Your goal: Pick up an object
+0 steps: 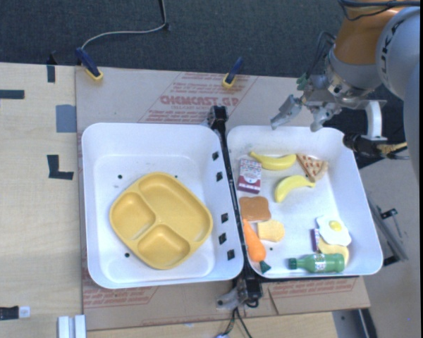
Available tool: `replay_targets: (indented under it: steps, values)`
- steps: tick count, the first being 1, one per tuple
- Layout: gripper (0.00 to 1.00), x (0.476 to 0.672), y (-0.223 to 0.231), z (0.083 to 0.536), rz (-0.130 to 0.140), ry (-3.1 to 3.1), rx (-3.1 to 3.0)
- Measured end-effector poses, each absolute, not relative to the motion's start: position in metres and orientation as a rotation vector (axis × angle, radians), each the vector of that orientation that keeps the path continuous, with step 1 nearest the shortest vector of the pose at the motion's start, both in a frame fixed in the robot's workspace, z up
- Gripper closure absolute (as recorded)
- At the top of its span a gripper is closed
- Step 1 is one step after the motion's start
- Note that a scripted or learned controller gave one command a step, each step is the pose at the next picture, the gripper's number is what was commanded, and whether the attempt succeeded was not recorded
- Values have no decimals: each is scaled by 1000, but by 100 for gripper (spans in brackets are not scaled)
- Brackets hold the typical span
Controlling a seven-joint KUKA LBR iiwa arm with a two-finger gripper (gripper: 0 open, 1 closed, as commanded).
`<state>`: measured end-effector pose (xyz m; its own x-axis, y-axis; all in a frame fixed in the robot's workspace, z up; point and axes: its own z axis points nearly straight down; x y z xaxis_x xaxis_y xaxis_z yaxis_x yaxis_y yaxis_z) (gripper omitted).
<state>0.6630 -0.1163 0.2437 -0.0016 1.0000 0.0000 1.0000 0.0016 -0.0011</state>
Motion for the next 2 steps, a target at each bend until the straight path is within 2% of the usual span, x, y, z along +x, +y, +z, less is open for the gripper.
replay_targets:
  steps: [1, 2]
  values:
    - [0, 617, -145, 142, 5, -2220, -2219]
    - [0, 604, -140, 95, -15, -2243, -2241]
